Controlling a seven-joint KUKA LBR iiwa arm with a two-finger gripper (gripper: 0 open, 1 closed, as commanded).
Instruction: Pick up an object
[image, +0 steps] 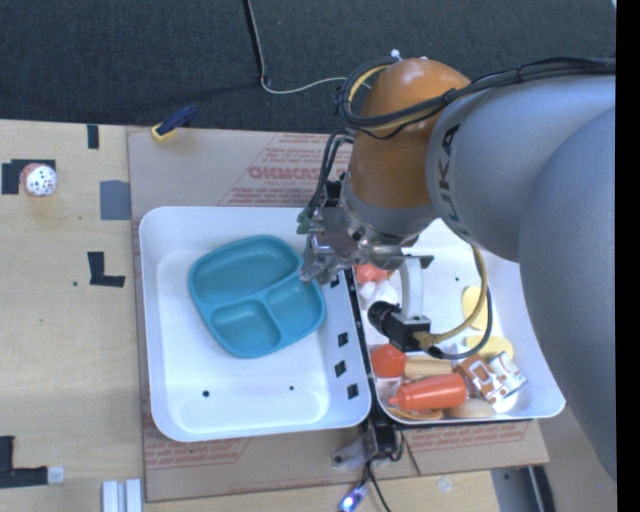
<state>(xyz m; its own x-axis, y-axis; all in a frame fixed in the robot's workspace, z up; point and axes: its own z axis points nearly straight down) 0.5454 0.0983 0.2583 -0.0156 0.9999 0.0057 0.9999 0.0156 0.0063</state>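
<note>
Jaw opening hidden under the wrist, impossible to tell; gripper (322, 262) hangs low at the right rim of the blue plate (256, 296), touching or just above it. Plate lying in the left bin (165, 330). Toy foods, a carrot (432, 393) among them, crowded in the right bin (535, 385).

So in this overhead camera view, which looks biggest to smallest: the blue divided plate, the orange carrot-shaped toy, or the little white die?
1. Blue divided plastic plate, clearly largest.
2. Orange carrot-shaped toy, partly hidden among other toys.
3. Small white dotted die, smallest, lying on the bench.
</note>
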